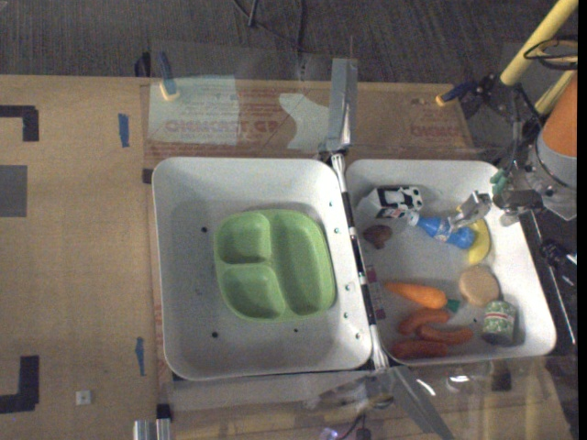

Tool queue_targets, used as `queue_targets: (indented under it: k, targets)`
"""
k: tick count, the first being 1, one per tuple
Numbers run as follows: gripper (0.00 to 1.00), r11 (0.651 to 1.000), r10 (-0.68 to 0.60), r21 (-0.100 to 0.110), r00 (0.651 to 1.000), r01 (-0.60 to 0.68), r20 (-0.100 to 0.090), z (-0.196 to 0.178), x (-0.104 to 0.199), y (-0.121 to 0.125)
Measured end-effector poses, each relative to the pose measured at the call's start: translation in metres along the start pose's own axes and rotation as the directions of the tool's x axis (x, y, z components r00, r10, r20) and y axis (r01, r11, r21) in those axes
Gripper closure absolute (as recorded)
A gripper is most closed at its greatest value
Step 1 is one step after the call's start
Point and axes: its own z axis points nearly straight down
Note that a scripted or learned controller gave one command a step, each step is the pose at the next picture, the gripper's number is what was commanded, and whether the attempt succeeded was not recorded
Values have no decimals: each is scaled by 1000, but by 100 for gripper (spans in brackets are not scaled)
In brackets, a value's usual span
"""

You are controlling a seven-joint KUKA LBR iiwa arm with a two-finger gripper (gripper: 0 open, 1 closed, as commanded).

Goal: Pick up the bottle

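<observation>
Divided plate [273, 264] in left bin [174, 246], bottle [438, 226] in right bin [541, 333]

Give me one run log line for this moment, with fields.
phase: approach | end effector: over right bin, at blue bottle | bottle: lying beside banana | left bin: green tray

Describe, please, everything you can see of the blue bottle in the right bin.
The blue bottle is small, seemingly plastic, and lies on its side in the right bin, in the upper part. One end points toward the black-and-white cow-patterned carton; the other lies by the yellow banana. The pincer is directly at its banana-side end. Whether it grips the bottle is unclear.
</observation>
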Motion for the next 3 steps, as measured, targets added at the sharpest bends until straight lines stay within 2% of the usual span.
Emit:
queue_targets:
  k: [1,2,3]
  targets:
    - [0,1000,-7,-15,1000,7,1,102,-31,58]
    - [100,1000,-5,-17,1000,5,0,94,-32,59]
    - [100,957,290,1,957,-290,1,-9,-5,99]
